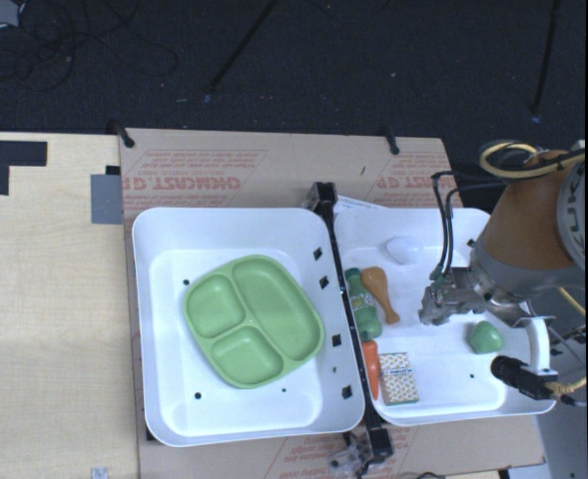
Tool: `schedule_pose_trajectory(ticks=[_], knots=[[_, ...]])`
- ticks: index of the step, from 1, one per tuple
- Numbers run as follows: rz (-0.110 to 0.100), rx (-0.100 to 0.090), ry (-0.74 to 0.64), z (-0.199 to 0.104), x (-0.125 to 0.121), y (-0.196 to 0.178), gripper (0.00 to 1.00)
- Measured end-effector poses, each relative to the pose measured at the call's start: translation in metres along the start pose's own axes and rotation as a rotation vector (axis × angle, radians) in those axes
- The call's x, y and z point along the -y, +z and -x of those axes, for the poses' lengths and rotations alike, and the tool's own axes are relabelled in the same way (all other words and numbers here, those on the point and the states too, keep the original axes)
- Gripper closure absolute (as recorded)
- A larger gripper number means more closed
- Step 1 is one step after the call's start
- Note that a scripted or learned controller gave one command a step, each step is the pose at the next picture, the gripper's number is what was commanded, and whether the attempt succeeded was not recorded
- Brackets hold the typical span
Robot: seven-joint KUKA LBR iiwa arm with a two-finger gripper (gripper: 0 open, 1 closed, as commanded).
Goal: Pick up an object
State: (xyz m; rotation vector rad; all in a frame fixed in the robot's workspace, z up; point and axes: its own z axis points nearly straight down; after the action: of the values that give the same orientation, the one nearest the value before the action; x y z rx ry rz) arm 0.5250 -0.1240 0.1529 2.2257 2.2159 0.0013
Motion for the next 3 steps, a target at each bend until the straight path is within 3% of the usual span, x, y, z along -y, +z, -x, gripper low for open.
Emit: schedule_pose_trajectory(ticks=[1,2,3], knots=[[0.000,0.000,-0.005,0.001,-0.001,-0.051,1.00],[-0.005,-0.003,-0.009,-0.052,-0.005,-0.049,1.00],[-0.006,-0.003,-0.008,-0.104,0.012,-0.056,1.00]])
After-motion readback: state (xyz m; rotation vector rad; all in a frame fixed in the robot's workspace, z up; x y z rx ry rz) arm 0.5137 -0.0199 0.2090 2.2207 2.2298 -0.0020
